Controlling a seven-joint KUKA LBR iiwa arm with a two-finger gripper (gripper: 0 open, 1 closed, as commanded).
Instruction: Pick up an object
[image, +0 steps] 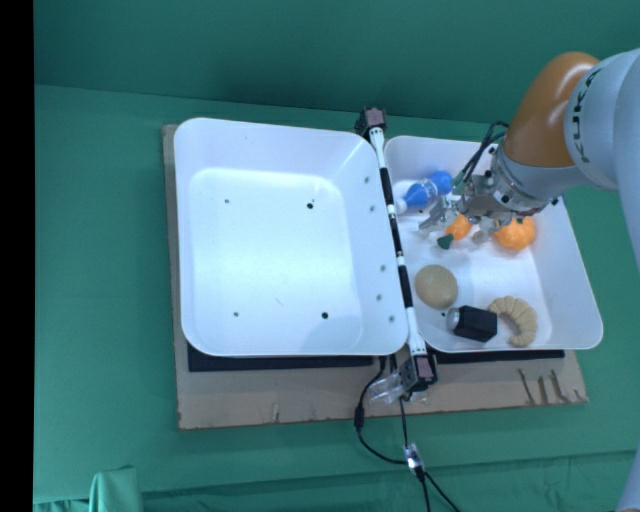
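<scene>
The gripper hangs over the small orange carrot-shaped toy, fingers' spread I cannot tell, and might clip the round orange fruit beside it.

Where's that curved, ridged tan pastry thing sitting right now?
The curved tan croissant-shaped piece lies in the right white bin, near its front corner, right beside the small black block and past the round tan potato-like ball.

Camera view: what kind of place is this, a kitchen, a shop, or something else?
Probably a robot test bench in a lab, not a kitchen. Two white bins sit on a green cloth, a grey and orange robot arm reaches over toy food like a small carrot, and loose cables trail off.
</scene>
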